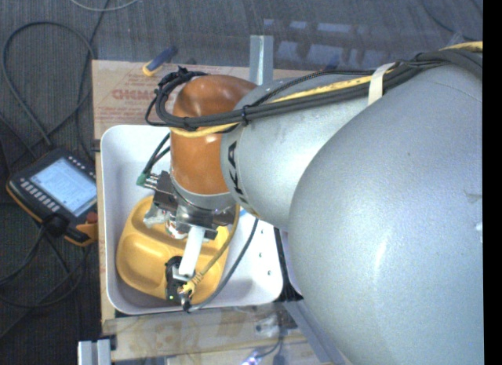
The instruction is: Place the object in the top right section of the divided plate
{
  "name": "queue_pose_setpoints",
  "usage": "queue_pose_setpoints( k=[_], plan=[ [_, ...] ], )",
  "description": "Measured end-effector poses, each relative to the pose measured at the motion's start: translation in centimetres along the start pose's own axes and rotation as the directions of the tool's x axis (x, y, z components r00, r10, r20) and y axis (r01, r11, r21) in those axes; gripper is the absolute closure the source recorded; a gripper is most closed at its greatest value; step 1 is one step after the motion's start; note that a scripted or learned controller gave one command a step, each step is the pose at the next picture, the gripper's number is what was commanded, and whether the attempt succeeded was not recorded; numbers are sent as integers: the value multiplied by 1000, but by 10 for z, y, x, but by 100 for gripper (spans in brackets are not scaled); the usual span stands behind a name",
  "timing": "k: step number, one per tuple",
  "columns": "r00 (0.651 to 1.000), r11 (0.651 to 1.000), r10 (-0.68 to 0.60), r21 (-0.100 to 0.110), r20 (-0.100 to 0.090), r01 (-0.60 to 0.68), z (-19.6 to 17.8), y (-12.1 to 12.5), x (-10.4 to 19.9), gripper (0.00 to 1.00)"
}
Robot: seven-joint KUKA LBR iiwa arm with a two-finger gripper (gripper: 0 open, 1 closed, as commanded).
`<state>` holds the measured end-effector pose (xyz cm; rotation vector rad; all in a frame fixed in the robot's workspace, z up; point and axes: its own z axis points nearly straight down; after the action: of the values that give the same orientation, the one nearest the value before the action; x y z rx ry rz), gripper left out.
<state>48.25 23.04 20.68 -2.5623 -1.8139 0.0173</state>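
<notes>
The grey arm (376, 198) fills the right of the view, and its orange band (200, 144) drops into the white bin (118, 151) on the tabletop (118, 93). A yellow divided plate (141, 257) lies in the bin's near left corner, its far right part hidden by the wrist. The jaws hang just over the plate – spread or pressed together, I cannot tell (the wrist covers them). A handheld controller (55, 191) with a lit screen lies on the floor – left of the bin.

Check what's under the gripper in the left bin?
A yellow divided plate lies under the gripper, on the white bin's floor. The wrist covers the plate's middle and far side, so its dividers and anything lying there are hidden.
</notes>
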Motion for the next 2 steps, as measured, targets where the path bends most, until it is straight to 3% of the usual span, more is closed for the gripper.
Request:
queue_pose_setpoints(
  k=[1,2],
  plan=[
    [938,938,345,-5,0,-345,-44,52,-26,100],
    [884,884,467,-1,1,-467,1,-1,3,100]
  ],
)
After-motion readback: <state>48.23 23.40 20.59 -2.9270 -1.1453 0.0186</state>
